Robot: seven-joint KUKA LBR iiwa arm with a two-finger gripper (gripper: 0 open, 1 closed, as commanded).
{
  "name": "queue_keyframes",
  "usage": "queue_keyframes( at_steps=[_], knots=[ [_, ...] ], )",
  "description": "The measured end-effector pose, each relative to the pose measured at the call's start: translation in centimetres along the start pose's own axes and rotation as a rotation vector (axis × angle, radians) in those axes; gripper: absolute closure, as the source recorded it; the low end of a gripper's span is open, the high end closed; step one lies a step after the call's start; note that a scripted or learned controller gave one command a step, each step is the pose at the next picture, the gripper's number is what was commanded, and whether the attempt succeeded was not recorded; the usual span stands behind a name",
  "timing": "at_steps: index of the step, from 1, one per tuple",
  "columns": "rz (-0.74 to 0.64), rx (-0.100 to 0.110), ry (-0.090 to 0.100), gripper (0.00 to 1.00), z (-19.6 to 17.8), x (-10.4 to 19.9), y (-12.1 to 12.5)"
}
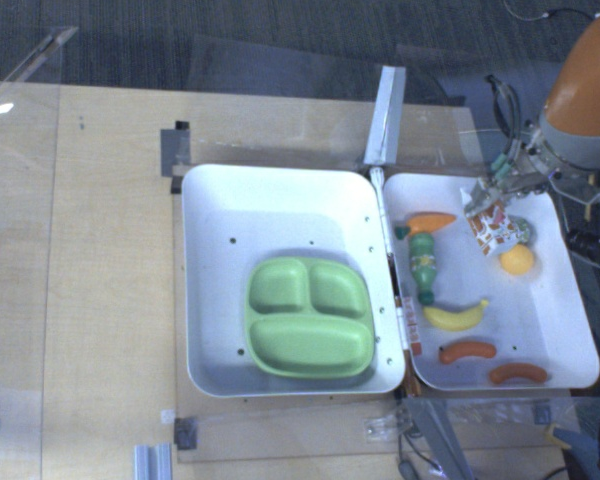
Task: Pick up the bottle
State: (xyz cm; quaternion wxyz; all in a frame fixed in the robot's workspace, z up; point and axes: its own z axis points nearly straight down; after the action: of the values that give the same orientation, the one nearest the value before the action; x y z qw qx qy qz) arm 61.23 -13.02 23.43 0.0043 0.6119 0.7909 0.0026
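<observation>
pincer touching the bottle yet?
Apart. The camera view shows the pincer at the right bin's far side, by a snack packet; bare white floor separates it from the green bottle.

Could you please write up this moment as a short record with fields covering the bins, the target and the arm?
left bin: holds a green divided plate
right bin: holds green bottle, carrot, banana, two sausages, lemon, snack packet
target: green bottle, lying near the bin's left wall, untouched
gripper: above the bin's far right corner, over the snack packet, away from the bottle
</observation>
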Motion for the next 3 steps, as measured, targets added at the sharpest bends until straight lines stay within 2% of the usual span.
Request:
queue_keyframes(
  at_steps=[1, 2, 3],
  knots=[
    [-0.137, -0.001, 0.0, 1.0, -12.5, 8.3, -4.9],
    [-0.245, -0.001, 0.001, 1.0, -20.3, 12.2, -3.6],
    [-0.143, 0.006, 0.004, 1.0, -9.2, 23.8, -6.0]
  ],
)
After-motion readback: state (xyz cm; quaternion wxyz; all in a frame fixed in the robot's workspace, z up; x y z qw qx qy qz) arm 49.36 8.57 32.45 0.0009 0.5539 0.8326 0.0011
